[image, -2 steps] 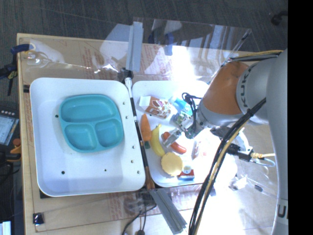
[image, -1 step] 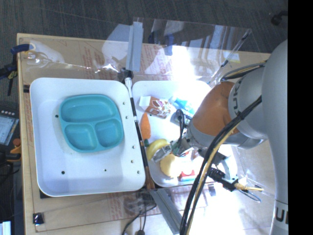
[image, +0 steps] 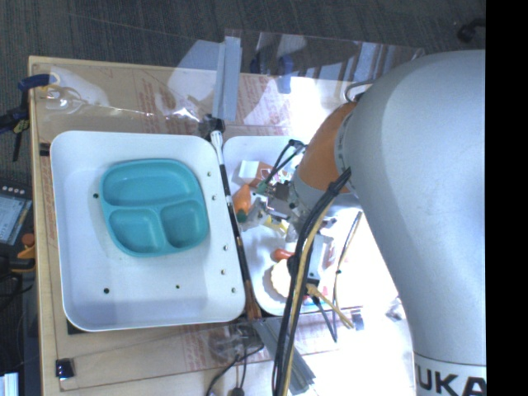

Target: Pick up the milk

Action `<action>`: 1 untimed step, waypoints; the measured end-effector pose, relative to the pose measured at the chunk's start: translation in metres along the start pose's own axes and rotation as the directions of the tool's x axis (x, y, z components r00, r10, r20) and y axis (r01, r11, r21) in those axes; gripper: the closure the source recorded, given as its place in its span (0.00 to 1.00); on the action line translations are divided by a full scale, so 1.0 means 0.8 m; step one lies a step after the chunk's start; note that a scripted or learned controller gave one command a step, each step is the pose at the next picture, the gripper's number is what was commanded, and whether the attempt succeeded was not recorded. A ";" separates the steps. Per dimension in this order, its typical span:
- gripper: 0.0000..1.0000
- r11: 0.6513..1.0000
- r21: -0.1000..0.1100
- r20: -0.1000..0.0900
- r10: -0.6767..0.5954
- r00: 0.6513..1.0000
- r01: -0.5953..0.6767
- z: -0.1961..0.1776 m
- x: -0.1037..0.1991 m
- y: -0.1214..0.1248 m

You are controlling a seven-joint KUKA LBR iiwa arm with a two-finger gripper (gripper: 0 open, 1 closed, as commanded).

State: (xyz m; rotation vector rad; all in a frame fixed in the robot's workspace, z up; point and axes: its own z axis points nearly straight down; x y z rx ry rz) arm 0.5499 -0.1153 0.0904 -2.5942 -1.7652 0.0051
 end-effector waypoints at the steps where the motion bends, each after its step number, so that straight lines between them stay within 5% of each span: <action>1: 0.00 0.971 0.000 -0.001 0.240 0.971 -0.240 -0.062 -0.069 0.104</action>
